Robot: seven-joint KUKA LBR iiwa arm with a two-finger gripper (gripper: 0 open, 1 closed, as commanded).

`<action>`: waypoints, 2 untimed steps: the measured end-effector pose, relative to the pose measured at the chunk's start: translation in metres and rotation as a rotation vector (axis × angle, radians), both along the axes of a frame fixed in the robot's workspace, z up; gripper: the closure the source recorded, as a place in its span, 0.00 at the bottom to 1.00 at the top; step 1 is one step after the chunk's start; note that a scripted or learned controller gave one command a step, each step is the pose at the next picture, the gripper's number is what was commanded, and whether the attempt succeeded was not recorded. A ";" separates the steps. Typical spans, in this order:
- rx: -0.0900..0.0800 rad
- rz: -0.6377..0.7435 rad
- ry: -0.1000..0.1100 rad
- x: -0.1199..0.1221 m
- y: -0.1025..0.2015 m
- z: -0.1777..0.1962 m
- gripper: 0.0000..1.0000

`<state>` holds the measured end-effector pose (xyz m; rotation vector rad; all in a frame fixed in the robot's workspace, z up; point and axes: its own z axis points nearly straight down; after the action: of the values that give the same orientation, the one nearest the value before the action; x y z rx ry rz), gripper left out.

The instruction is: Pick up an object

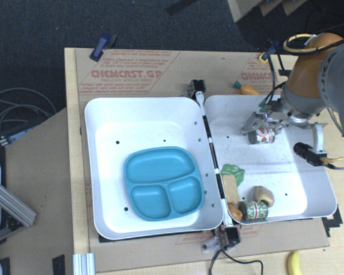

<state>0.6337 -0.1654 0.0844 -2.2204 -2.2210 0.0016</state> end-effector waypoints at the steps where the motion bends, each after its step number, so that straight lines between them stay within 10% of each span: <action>1: -0.002 0.001 -0.003 0.001 0.000 0.011 1.00; 2: -0.002 0.001 -0.003 0.001 0.000 0.011 0.00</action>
<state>0.6346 -0.1655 0.0952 -2.2219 -2.2238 0.0007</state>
